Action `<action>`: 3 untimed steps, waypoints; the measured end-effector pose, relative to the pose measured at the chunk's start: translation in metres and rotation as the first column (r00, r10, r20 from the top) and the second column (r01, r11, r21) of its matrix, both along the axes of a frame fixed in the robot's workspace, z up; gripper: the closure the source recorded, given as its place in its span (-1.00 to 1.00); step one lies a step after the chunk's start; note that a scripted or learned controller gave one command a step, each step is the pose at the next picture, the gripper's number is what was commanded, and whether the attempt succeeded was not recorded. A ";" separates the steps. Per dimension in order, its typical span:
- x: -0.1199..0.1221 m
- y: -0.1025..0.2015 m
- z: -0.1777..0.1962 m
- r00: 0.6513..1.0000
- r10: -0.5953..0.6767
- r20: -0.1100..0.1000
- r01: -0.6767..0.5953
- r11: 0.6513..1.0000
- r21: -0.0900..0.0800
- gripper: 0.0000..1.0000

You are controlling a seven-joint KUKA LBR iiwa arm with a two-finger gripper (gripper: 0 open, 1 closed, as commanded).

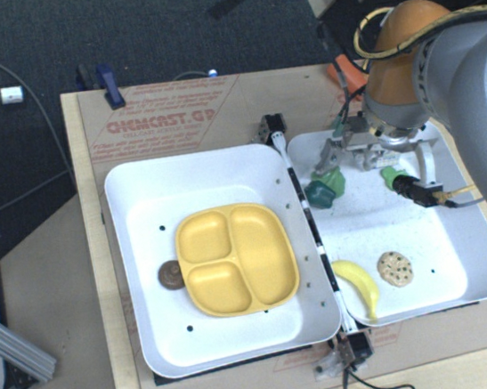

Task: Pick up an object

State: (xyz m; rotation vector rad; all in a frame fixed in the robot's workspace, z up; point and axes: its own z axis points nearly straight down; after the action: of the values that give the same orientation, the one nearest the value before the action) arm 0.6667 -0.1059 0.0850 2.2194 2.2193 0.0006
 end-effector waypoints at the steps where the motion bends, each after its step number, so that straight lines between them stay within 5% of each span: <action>1: -0.083 -0.082 0.000 1.000 -0.003 -0.005 0.003 1.000 0.000 -1.00; 2: -0.035 -0.039 0.095 1.000 0.002 0.002 -0.002 1.000 0.001 -1.00; 3: -0.007 0.009 0.000 1.000 0.001 -0.002 -0.001 1.000 0.003 -1.00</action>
State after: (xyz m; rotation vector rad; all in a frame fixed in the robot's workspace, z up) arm 0.6596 -0.0970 0.0849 2.2207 2.2228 0.0015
